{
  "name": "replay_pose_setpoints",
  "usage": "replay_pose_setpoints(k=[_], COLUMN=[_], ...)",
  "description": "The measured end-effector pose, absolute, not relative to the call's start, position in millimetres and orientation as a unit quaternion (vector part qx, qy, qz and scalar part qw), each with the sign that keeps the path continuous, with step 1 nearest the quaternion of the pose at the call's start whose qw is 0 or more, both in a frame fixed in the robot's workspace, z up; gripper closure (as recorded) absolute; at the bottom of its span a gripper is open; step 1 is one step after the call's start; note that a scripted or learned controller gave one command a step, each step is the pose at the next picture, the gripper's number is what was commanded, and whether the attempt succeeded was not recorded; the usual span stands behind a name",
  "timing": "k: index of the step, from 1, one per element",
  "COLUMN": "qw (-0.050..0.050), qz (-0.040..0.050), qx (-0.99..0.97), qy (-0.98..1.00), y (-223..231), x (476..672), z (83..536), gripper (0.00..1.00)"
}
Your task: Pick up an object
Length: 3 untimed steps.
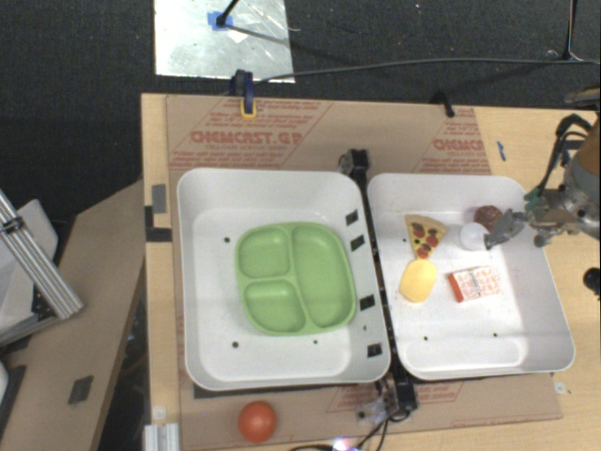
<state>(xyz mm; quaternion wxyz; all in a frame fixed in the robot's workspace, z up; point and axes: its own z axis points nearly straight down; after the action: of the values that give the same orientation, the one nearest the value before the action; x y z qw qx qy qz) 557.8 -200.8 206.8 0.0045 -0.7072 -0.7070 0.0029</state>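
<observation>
Two shallow white bins sit side by side on the worktop (310, 125), which is covered with a printed cardboard sheet. The left bin (202, 252) holds a green divided plate (295, 278) with three compartments, lying near the bin's middle. The right bin (526, 336) holds the loose things: a toy pizza slice (424, 234) near its far left part, a yellow lemon-like piece (419, 280) just in front of the slice, a small red-and-white carton (472, 284) to the right of the yellow piece, a white ball (470, 236) beside the slice, and a dark brownish lump (487, 216) close to the far right corner.

The arm reaches in over the right bin's right edge. Its tool (502, 230) hangs over the far right part of that bin, its tip close to the white ball and the brown lump; whether the tool is spread or pressed together cannot be told at this size, and nothing is clearly seen gripped in it.

On the worktop's near edge, in front of the left bin, lies an orange-red ball (257, 421). A blue clamp (244, 90) sits at the far edge.
</observation>
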Motion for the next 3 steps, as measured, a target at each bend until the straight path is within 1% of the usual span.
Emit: replay_pose_setpoints(k=[1, 2, 3], qw=[-0.001, 0.000, 0.000], qz=[-0.0003, 0.0002, 0.0000], qx=[-0.706, -0.706, -0.707], qy=[-0.708, -0.708, -0.708], y=[-200.3, -198.0, -195.9], x=[560.7, 560.5, 558.8], z=[213.7, 172.2, 121.2], gripper=[0.00, 0.00, 0.00])
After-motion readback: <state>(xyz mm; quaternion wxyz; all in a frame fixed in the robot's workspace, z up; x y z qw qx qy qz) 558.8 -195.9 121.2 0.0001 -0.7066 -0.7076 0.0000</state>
